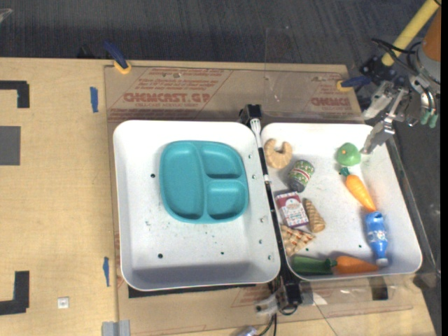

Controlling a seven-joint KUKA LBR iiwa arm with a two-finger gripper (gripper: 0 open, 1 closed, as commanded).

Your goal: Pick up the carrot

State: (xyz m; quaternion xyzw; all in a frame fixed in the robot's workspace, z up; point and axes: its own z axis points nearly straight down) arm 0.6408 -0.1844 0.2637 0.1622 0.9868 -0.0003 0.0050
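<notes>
The left bin [133, 208] holds a teal tray [204, 180], with bare floor around it. In the right bin [409, 257], the carrot [358, 187] lies diagonally, green top up-left, near the right wall. The gripper [381, 128] hovers above-right, fingers apparently apart, gripping nothing.

A dark grey carpeted floor [210, 12] runs across the top of the view, beyond a light plywood bench [49, 208] marked with black tape corners [17, 93] and short strips of blue tape [94, 98]. A brown cardboard sheet [189, 89] printed with red lettering lies on the bench, held at its far edge by clamps with orange tips [119, 61], and a clear plastic panel [290, 75] stands upright on it. The light is even and soft, casting only faint shadows.
</notes>
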